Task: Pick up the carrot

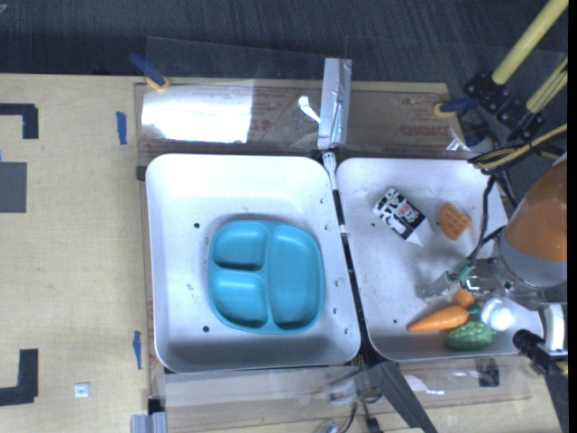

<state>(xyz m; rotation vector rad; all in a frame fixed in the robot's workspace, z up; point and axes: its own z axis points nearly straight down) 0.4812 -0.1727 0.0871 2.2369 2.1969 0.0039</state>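
Camera view looks down on two white bins sitting side by side on the counter. The carrot (pixel 439 319) lies in the right bin (pixel 388 278), near its front edge, with its thin tip pointing left. A bumpy green toy (pixel 470 335) touches its fat end. The arm (pixel 541 228) comes in from the right, and its pincer (pixel 462 282) hangs just above the fat end of the carrot. Whether the pincer is wide or narrow cannot be told from here, because the tips blur into the clutter.

The carrot looks like a small plastic toy, so it is likely light, hard and a bit slippery. The best place to take hold seems to be the thick middle, across its short side.

A blue divided plate (pixel 266 275) rests in the left bin (pixel 180 197). A black and white box (pixel 399 213) and an orange cracker-like piece (pixel 453 221) lie farther back.
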